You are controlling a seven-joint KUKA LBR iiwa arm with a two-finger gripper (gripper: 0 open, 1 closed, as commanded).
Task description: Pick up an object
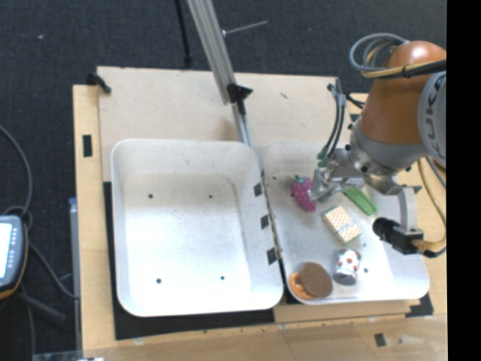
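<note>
In the right bin (402,280) lie a purple bunch of grapes (303,194), a green piece (361,201), a tan waffle-patterned block (342,223), a brown cookie on an orange disc (313,280) and a small white and red object (347,265). My gripper (324,186) hangs over the upper part of that bin, its tips just right of the grapes and close to them. Whether anything sits between the fingers is hidden.
The left bin (188,228) sits beside the right one on the wooden bench. A slanted aluminium pole (214,43) rises from the back between the bins. A black cable and camera part (398,235) hang off the arm over the right bin.
</note>
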